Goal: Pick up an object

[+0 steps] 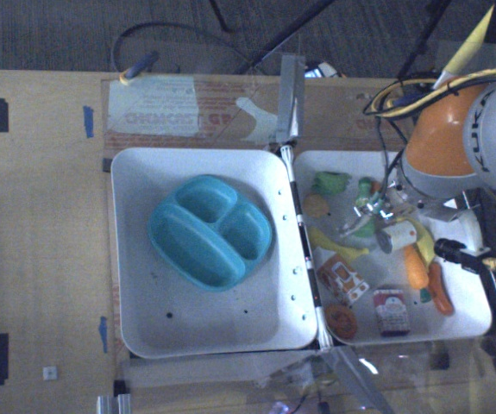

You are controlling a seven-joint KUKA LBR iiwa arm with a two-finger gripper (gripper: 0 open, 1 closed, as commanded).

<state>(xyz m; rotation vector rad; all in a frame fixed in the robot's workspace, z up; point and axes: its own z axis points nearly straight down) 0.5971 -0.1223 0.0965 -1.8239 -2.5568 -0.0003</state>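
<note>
While the arm [463, 136] reached in from the right, the left bin [135, 257] held a blue divided plate [211, 230], lying tilted near the middle of its floor. A metal divider [298, 231] ran between that bin and the right bin [476, 313].

Small toy foods were scattered across the right bin. A green piece [329, 182] lay near the far left corner, with a small tan round piece [317, 204] just below it. A yellow banana [337, 241] lay along the left side, an orange-and-white packet [342, 277] nearer the camera, and a brown round piece [342, 320] at the near edge. A red-and-white carton [392, 308] lay just right of that. An orange carrot [416, 268] and a red sausage-like piece [440, 290] lay side by side toward the right wall.

The gripper [370, 212] hung low over the bin's middle, just above the banana. Whether its jaws were released or clenched could not be told; nothing was visibly held between them.
</note>
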